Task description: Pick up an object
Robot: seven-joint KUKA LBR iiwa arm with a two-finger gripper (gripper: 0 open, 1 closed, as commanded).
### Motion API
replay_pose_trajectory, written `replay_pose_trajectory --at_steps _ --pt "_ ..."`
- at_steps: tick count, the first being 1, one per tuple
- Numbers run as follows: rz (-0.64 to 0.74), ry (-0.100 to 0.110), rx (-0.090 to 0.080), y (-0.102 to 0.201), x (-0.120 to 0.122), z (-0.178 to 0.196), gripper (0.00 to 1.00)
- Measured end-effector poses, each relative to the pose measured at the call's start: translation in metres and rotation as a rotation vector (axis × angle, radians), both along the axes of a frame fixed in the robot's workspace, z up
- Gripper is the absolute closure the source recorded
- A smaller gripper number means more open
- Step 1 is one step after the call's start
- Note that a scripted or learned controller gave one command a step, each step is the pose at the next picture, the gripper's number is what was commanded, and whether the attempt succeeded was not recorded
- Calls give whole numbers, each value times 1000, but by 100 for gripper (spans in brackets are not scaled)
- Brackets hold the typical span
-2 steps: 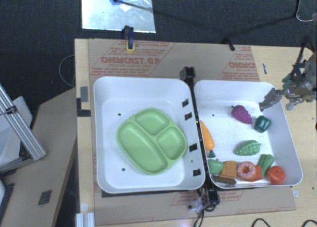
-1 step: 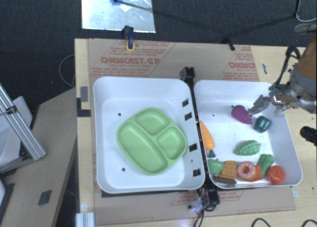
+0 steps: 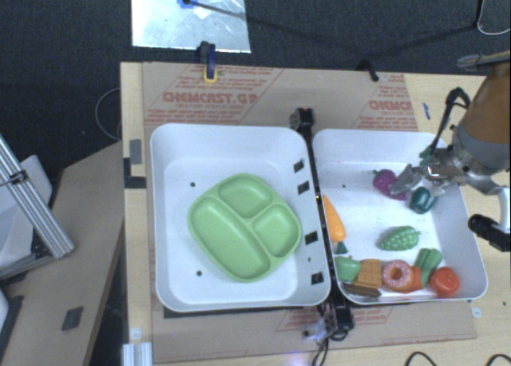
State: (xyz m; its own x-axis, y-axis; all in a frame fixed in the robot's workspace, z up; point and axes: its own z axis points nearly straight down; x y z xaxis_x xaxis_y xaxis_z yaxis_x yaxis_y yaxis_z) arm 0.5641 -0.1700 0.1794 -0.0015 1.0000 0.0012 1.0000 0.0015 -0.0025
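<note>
Teal toy: we see a small rounded dark-teal piece in the right bin, near its right wall.
Gripper: poised right above the teal toy; we cannot tell how its fingers stand.
Neighbours: purple toy just beside, green bumpy toy nearer the front.
Front edge: doughnut, red tomato, green pepper, orange carrot.
Left bin: holds our green divided plate.

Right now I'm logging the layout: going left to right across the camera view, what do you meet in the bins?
Green divided plate → carrot → purple toy → bunch of green grapes → gripper above a teal toy → tomato.
</note>
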Motion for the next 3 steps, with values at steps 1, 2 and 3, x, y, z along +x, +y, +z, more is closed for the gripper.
replay_pose_trajectory --at_steps 1,2,3 --pt "2 1 0 5 8 -58 0" --pt "0 0 0 6 8 -97 0" --pt "0 -7 -2 5 9 -84 100"
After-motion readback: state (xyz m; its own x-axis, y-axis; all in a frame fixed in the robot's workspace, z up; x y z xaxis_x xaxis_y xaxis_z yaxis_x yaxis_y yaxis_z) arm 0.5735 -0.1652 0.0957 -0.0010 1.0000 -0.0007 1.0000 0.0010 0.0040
